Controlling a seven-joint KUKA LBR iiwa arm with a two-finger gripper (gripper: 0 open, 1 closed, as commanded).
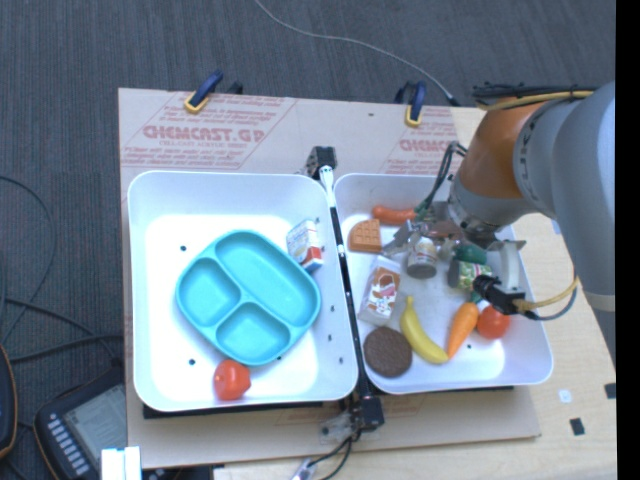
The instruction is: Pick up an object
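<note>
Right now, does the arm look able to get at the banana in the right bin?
Probably yes. The banana lies uncovered in the right bin, between a brown cookie and a carrot, close below the gripper; the neighbours crowd it slightly.

The right bin [520, 363] is crowded: the arm [520, 163] covers its 1 to 3 o'clock part, and the gripper [425, 243] sits low near the middle, close above a small can [422, 260]. Around the can lie a toast piece [365, 236] at 10 o'clock, a packet [381, 295] at 8, a banana [420, 333] and a brown disc [387, 352] at 6 to 7, and a carrot [461, 326] and red ball [492, 322] at 4 to 5. Bare floor shows at that bin's 5 o'clock corner. In the left bin [150, 208] a blue tray [247, 296] fills the middle; bare room lies at 9 to 12 o'clock, a carton [305, 243] stands at 2, a tomato [231, 379] at 6
</note>
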